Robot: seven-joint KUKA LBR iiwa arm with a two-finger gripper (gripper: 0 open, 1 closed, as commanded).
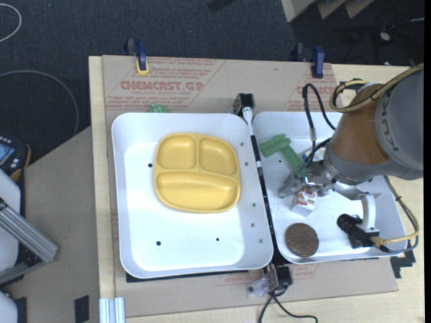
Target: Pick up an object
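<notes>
Gripper (pixel 301 184) low in right bin (pixel 390 210), over small white-orange carton (pixel 304 200); grasp state cannot tell. Carton likely light, crushable: take across flat sides. Brown disc (pixel 302 239) at 6 o'clock, green piece (pixel 281 149) at 11.

From my remote feed: a tan protective-paper board printed "CHEMCAST" in red (pixel 161 83) covers the bench, pinned along its far edge by a blue clamp with a yellow tip (pixel 140 51) and a second blue clamp (pixel 318 60). Two shallow white plastic bins, left (pixel 195 237) and right (pixel 283 123), sit side by side, touching. Dark blue carpet (pixel 67 19) surrounds the bench; a silver aluminium rail (pixel 27 234) lies at lower left.
</notes>
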